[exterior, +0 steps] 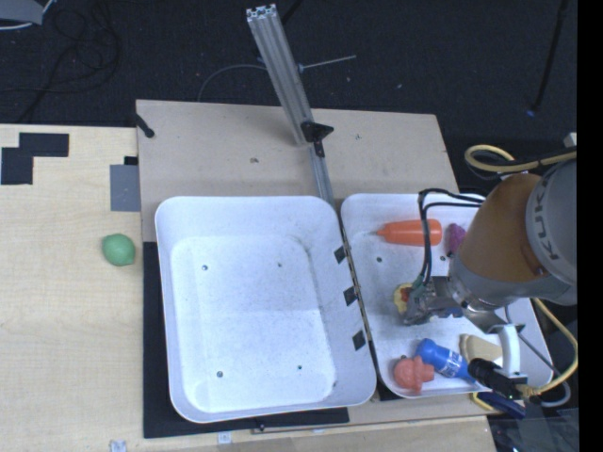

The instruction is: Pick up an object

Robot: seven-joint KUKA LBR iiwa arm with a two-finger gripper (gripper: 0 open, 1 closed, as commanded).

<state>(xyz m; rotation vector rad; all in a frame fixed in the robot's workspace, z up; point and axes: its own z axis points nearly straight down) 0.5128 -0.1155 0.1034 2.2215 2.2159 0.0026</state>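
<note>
Over right bin (372,217), arm bent down, gripper (417,306) low by yellow obj (403,297); open/closed can't tell.

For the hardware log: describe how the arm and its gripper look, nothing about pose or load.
The arm is bulky and rounded, grey with a broad orange band above the wrist. A thin black cable loops off the orange section down toward the gripper, which is small, dark and metallic. Yellow and black cables lie behind the arm at the right.
</note>
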